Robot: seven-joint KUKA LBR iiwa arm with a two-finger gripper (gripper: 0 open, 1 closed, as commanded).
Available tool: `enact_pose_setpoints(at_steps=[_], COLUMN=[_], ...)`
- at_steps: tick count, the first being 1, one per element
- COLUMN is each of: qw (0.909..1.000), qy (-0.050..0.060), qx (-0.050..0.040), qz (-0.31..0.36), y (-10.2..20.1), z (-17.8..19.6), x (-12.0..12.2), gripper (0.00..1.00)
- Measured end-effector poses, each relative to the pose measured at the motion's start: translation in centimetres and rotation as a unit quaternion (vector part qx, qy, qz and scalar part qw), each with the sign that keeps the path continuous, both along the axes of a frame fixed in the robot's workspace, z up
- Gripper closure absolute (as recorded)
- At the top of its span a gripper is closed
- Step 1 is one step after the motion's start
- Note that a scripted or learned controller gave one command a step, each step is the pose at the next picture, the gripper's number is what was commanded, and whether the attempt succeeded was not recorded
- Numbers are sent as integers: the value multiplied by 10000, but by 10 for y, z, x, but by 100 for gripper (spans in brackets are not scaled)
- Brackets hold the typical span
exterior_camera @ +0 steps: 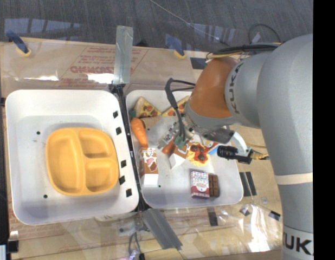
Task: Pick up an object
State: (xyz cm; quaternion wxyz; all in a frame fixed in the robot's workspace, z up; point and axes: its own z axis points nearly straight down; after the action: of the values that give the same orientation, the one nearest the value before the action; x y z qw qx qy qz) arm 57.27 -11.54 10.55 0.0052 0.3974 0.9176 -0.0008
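We have the claw (175,140) lowered into the right bin (232,191), near its middle, among small toy foods; whether it is open or gripping we cannot tell. A carrot (138,131) lies against the bin's left wall. Next, we judge, comes closing and lifting straight up

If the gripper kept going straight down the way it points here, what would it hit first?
Probably the small orange-brown piece just under the gripper in the right bin, next to the carrot. Depth is hard to judge from this slanted view.
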Motion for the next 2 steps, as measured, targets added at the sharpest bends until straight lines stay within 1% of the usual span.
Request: enact_pose_setpoints(at_steps=[1,2], qw=[9948,9949], qy=[23,44], qx=[34,37], qz=[-1017,-1004], y=[38,54], z=[88,114], x=[-41,-96], gripper=[100,100])
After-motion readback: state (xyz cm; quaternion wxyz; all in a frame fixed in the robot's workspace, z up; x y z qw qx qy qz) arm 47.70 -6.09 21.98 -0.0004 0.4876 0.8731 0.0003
